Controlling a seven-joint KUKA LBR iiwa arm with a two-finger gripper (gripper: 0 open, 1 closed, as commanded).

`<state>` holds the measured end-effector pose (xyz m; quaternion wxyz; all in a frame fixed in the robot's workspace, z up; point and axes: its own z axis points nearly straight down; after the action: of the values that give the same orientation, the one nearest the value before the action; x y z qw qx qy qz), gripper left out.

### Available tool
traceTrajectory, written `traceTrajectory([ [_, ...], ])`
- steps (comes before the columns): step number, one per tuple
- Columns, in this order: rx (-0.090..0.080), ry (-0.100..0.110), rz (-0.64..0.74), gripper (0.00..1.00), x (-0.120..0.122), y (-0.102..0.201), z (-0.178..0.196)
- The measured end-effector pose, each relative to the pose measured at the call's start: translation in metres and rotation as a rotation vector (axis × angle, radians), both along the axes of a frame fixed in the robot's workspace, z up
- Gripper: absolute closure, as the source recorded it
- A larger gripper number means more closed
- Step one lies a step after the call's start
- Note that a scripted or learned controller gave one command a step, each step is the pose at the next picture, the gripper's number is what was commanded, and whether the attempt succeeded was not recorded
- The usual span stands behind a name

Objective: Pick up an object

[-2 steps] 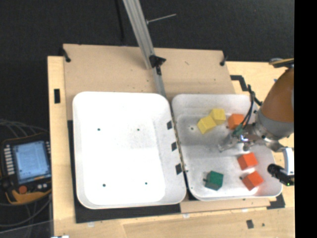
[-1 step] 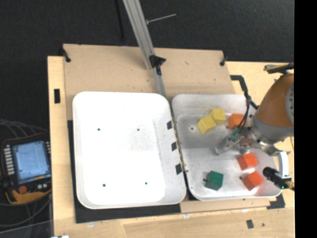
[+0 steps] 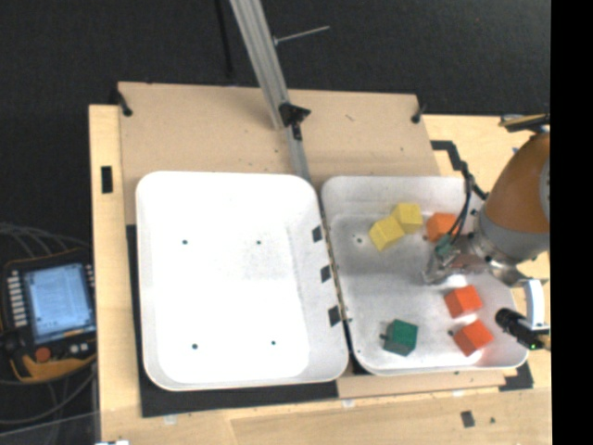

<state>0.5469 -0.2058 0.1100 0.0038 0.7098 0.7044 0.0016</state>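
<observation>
From where I stand the grey arm with its orange band (image 3: pixel 519 197) leans in over the right-hand shallow white bin (image 3: pixel 371 197), and its tool (image 3: pixel 443 269) hangs low near the middle of that bin's right half. I cannot tell how the tool is set or whether it has anything; it is too small and blurred against the bin floor.

The pickings all lie in that bin: 2 small yellow blocks (image 3: pixel 396 225) touching each other toward the back, 1 orange block (image 3: pixel 440 225) just beside them and partly behind the arm, 2 more orange blocks (image 3: pixel 462 300) (image 3: pixel 473 337) near the front right, and 1 dark green block (image 3: pixel 400 336) alone at the front. The left-hand white bin (image 3: pixel 232 276) sits alongside on the wooden bench (image 3: pixel 107 248).

The nearest candidate looks to be the orange block just below the tool. I'd judge these blocks light, rigid and fairly smooth, so a pinch across 2 flat opposite faces, centred, should hold; a corner grip would likely let one skid away.
</observation>
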Motion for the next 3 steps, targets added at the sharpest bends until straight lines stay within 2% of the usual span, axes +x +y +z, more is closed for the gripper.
traceTrajectory([
  [3, 0.0, 0.0, 0.012, 1.0, 0.028, 0.0, 0.155],
])
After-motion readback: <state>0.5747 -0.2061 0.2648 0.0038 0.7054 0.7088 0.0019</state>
